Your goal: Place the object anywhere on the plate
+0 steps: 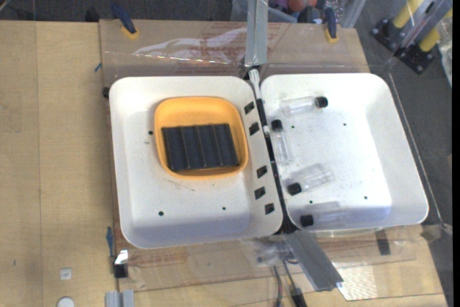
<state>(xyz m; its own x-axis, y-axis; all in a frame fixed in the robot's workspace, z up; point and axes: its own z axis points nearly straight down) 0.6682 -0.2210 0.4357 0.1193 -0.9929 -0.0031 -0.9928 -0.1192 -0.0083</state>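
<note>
Already the dark ribbed block point(200, 147) lies flat on the orange plate point(198, 106), covering most of its floor, its lower edge close to the plate's near rim. By my judgement the placing looks done, so the main risk is disturbance: a further descent onto the plate could nudge the block up over that rim into the white bin point(136, 205) around the plate. Whether the gripper is released or clenched I cannot tell. Right of the plate, past the divider, several clear capped vials point(310, 178) lie in the other bin point(374, 154). These are round and see-through, and would likely roll or slip if grasped instead.
</note>
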